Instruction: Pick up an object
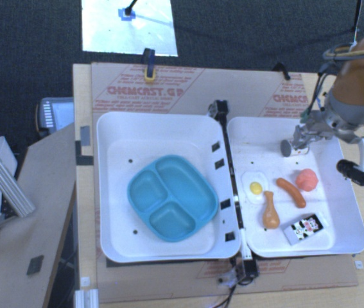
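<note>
gripper point(292, 145) near right bin's point(355, 236) far edge, grip state impossible to tell. sausage point(291, 192) toward bin's middle, on the near side of gripper, long axis slanting toward near-right corner.

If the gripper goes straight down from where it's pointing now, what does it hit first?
Likely bare floor of the right bin: the gripper hangs over its upper part, above the hot dog. Depth is unclear.

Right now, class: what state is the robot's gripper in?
Gripper: hangs over the back of the right bin; whether it is open or shut cannot be told, and nothing shows in its grasp.
</note>
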You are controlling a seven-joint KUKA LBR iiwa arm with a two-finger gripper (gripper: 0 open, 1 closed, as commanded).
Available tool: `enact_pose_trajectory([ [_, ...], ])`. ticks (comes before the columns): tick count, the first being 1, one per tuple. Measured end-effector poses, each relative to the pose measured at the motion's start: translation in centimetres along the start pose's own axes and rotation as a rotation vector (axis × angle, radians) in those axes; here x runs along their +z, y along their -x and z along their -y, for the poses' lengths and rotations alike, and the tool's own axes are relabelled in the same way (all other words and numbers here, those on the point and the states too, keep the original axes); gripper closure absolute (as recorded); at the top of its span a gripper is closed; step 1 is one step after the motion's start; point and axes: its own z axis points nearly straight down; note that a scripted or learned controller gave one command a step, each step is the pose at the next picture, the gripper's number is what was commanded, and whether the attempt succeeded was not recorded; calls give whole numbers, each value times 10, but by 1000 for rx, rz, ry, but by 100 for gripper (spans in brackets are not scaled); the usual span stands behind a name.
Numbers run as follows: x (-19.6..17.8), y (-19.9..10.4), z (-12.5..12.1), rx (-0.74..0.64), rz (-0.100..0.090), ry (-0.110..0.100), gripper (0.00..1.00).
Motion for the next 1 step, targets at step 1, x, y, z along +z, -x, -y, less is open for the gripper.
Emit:
enact_pose_trajectory([
  [1, -53, 5, 7, 3, 1, 0, 100],
])
